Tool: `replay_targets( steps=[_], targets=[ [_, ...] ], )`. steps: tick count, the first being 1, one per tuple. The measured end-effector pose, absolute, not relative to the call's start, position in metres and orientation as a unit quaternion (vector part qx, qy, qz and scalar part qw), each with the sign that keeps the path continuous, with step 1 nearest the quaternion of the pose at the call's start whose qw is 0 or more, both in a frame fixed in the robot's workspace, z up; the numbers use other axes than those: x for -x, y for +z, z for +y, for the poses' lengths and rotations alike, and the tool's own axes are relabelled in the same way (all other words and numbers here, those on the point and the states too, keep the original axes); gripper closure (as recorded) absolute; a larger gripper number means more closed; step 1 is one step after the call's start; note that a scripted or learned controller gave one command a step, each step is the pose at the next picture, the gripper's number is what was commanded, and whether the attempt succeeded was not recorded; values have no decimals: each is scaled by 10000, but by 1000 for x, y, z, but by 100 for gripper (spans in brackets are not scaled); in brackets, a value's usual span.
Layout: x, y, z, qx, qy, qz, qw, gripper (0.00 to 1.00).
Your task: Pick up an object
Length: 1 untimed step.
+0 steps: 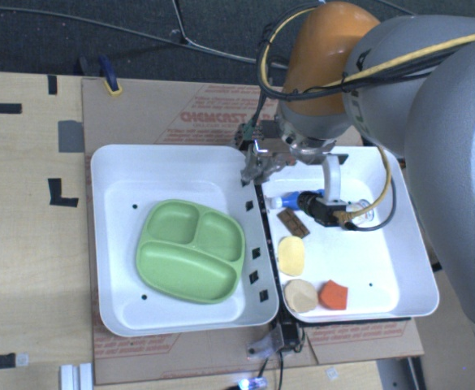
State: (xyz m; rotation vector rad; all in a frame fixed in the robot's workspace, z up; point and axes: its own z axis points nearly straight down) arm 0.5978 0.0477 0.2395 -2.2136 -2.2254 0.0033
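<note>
Fingers of the 2-finger gripper (254,171) hang over the far end of the divider where the 2 shallow white plastic bins meet. Whether they are spread or closed cannot be told, and nothing is seen between them.

Candidates for the pick lie in the bin at the view's right (379,254). A small blue-and-white piece (287,201) and a flat brown rectangular bar (293,223) are near the gripper. Further off are a pale yellow rounded lump (291,255), a tan round disc (300,296) and an orange-red faceted block (333,295), the last 2 just beside each other by the near wall.

All 5 look small, light and matte. The bar is probably stiff and thin, best taken across its short width. The lump and disc may be soft and should tolerate a squeeze across the middle.

The bin at the view's left (107,177) holds a smooth green 3-compartment plastic plate (190,252), broad, likely slippery, and graspable only at its rim. Both bins rest on a brown cardboard sheet (209,119) over the pale wooden tabletop (18,234).
</note>
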Motion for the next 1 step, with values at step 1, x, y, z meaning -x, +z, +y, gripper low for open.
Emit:
replay_targets(
  steps=[1],
  targets=[
    [-582,238,89,7052,8,-7091,12,100]
  ],
)
